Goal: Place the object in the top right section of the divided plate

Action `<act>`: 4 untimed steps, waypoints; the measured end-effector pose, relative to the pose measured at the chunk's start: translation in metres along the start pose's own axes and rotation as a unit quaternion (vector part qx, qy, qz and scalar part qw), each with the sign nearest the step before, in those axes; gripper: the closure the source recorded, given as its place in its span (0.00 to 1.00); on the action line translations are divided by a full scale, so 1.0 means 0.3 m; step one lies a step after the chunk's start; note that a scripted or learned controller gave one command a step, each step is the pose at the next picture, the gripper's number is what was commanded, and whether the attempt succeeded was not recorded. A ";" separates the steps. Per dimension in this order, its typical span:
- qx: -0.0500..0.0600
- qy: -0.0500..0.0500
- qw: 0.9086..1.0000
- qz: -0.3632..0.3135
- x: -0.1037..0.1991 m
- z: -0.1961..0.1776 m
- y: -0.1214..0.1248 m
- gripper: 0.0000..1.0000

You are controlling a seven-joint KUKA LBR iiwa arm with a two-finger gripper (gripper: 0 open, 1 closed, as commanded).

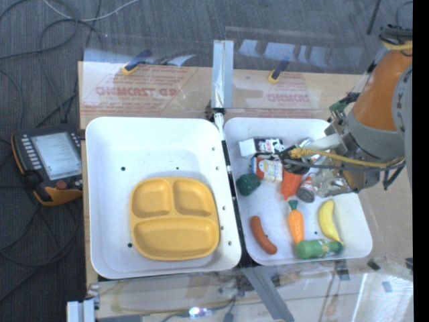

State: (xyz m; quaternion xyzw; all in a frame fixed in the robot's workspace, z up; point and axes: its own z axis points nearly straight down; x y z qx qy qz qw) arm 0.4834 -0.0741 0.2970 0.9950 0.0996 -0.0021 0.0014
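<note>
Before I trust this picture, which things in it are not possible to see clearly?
- Camera view: the hand is a blur among cables; its grip cannot be judged.
- The small can lies partly under the hand.
- The carton has a label too small to read.
- The arm is cut off by the right edge.

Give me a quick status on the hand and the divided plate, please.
Hand low in the right bin, amid the toy food; grip unclear. Divided plate in the left bin, all sections bare. Banana and carrot lie close by the hand.
</note>
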 end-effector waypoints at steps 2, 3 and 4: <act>0.002 0.000 0.995 -0.103 -0.001 0.179 0.011 1.00; 0.002 0.000 0.980 -0.197 0.052 0.212 -0.253 1.00; 0.001 -0.002 0.998 -0.070 0.012 0.368 -0.074 1.00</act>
